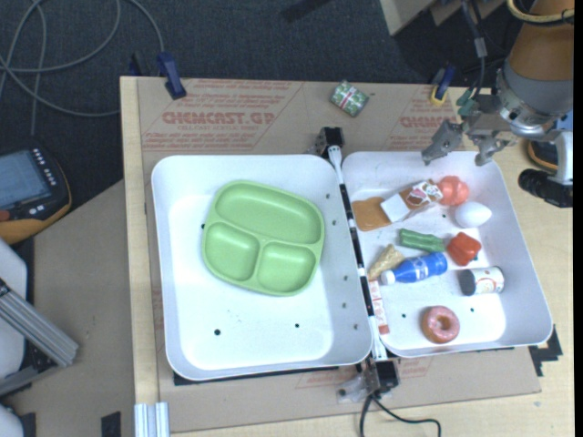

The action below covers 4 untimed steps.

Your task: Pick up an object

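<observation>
While the gripper [463, 144] hangs over the right bin [521, 244] at its twelve o'clock rim, its two fingers [439, 146] stand spread wide with nothing between them. Below it, toward six o'clock, lie the bin's objects: a white egg [472, 214], a red-orange ball [453, 189], a green cylinder [422, 240], a blue bottle [417, 269] and a pink doughnut [441, 323]. At nine o'clock the left bin [182, 317] holds a green divided plate [262, 237].
</observation>
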{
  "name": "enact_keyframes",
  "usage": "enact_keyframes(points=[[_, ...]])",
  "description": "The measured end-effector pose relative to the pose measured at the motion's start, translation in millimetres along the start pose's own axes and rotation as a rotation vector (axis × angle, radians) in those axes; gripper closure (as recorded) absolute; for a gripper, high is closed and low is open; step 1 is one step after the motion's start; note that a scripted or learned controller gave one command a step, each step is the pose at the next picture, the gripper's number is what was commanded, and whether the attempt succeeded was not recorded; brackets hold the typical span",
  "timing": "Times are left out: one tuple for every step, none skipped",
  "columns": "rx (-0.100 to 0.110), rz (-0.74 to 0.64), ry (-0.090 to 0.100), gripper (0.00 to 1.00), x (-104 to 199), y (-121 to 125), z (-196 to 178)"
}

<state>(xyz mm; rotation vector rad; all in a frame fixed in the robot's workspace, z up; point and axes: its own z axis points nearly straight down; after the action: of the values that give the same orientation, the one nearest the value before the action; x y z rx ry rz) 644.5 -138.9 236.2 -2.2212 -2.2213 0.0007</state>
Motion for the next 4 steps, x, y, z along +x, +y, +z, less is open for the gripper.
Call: enact_keyframes(points=[[0.003,-0.001,0.001,0.00,-6.1,21.3,106.4],[-0.002,-0.002,-0.001,0.00,-3.8,22.8,150.6],[-0.006,-0.003,-0.002,1.00,-3.8,23.9,139.2],[-0.005,-0.003,-0.002,0.00,-3.8,23.7,139.7]])
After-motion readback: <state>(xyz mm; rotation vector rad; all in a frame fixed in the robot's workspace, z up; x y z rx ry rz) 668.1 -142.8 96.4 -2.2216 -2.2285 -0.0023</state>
